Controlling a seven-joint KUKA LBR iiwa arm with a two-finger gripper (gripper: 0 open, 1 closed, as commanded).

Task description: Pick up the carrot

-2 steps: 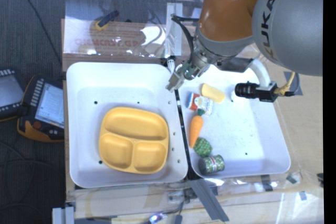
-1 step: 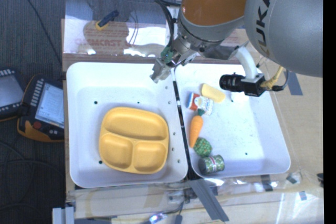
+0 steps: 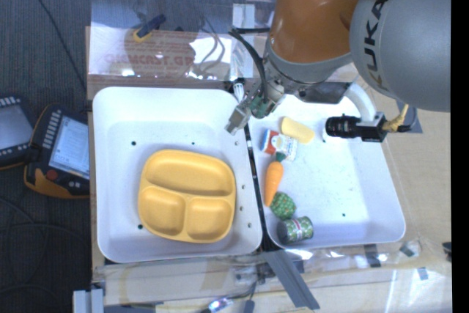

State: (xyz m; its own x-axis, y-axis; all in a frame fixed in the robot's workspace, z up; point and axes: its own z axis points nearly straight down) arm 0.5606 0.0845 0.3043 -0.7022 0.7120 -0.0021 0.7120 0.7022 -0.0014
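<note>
The orange carrot point(image 3: 272, 181) lies in the right bin point(image 3: 366, 187), close to its left wall, with its thick end pointing toward the far side. My gripper point(image 3: 249, 113) hangs over the divider between the two bins, up and to the left of the carrot and well apart from it. Its fingers stand open with nothing between them. The big orange and grey arm covers the far part of the right bin.
Around the carrot lie a red and white carton point(image 3: 281, 145), a pale yellow block point(image 3: 297, 130), a green leafy toy point(image 3: 283, 205) and a green can point(image 3: 296, 229). A yellow divided plate point(image 3: 187, 194) sits in the left bin point(image 3: 110, 157).
</note>
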